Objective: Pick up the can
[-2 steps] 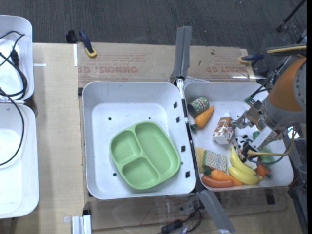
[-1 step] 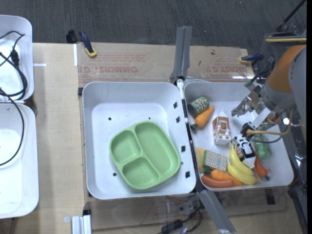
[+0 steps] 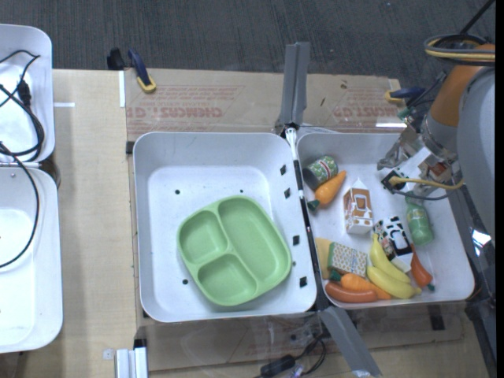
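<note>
The can (image 3: 322, 168), small with a green label, lies tilted in the far left corner of the right bin (image 3: 465, 246). An orange carrot (image 3: 331, 186) touches its near side. My gripper (image 3: 396, 162) hangs over the far right part of the same bin, roughly a hand's width to the right of the can and apart from it. The grey arm with its orange band (image 3: 450, 101) reaches in from the right edge.
The right bin also holds a small milk carton (image 3: 358, 205), a green bottle (image 3: 419, 224), bananas (image 3: 390, 272), a patterned box (image 3: 347, 258), a sausage (image 3: 351, 290) and a black-and-white item (image 3: 392, 235). The left bin (image 3: 153, 211) holds a green divided plate (image 3: 232, 250).
</note>
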Motion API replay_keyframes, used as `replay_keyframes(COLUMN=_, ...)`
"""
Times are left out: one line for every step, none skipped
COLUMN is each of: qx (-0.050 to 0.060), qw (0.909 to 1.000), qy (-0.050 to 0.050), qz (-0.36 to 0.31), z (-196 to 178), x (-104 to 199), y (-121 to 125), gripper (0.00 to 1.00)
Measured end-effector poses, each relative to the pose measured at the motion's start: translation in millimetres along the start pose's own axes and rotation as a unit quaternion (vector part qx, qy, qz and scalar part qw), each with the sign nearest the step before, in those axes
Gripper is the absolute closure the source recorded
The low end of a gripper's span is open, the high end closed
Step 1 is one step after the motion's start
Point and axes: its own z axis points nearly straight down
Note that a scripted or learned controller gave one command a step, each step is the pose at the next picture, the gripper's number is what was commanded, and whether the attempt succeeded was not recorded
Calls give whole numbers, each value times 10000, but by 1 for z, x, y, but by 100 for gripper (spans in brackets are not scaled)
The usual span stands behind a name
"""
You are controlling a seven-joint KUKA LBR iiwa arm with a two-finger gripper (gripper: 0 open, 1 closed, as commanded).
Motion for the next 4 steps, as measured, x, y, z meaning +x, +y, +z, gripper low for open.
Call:
replay_keyframes(qx=-66, qw=9929, qy=-25, qz=1188, z=-3, x=4, y=25, gripper=0)
replay_keyframes(qx=-103, qw=9835, qy=0, qz=1806, z=0, x=-34, y=2, gripper=0)
replay_keyframes(qx=-89, qw=9790, qy=-88, qz=2037, z=6, x=-84, y=-57, gripper=0)
replay_keyframes(qx=11, qw=9795, qy=-126, qz=2011, z=8, x=-63, y=-17, gripper=0)
